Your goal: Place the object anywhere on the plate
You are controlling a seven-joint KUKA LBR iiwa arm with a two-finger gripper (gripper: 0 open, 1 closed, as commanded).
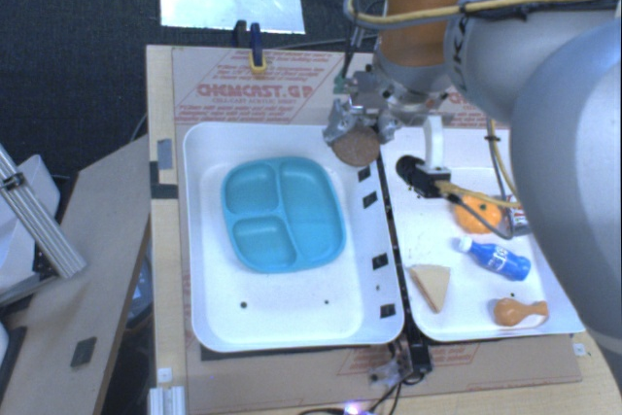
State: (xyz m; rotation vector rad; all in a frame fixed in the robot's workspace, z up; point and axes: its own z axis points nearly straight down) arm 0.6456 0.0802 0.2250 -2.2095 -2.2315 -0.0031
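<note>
A light blue plate [284, 214] with three compartments lies in the left white bin [209, 306], a little left of its middle. My gripper [358, 133] hangs over that bin's far right corner, close to the divider between the bins. A brown round disc [357, 149] sits between its metal fingers [339, 124], and the gripper is shut on it. The disc is up and to the right of the plate, apart from it and beyond its rim.
In the right bin [418, 238] lie an orange object [474, 213], a small blue bottle [496, 258], a tan wedge [431, 285] and an orange-brown drumstick shape [518, 311]. The arm's large grey body fills the upper right.
</note>
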